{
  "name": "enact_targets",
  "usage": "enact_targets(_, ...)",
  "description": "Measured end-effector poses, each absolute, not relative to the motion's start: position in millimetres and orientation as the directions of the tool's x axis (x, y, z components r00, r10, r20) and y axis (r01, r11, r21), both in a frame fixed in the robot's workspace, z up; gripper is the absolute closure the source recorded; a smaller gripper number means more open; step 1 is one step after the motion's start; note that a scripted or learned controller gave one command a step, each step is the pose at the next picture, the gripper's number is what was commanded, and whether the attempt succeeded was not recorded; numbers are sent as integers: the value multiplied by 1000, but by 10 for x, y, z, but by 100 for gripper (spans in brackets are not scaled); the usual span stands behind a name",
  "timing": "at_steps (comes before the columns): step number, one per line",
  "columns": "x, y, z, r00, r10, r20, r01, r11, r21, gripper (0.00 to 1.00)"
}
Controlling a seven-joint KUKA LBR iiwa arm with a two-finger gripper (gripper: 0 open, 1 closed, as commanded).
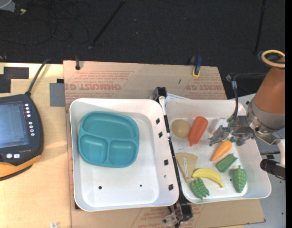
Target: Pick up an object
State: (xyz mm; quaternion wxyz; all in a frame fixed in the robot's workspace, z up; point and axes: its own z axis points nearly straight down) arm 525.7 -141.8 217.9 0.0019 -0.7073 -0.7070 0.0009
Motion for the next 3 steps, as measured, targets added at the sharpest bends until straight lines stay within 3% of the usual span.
enact_targets(1, 6270, -1309, 1037, -2, 1000, -2, 1000, 2, 16, 0)
enact_targets(2, 6231, -1325, 1072, 0, 1000, 0, 1000, 0, 0, 100)
enact_targets(3, 5759, -677, 1919, -4, 1000, 3, 1000, 4, -1, 100)
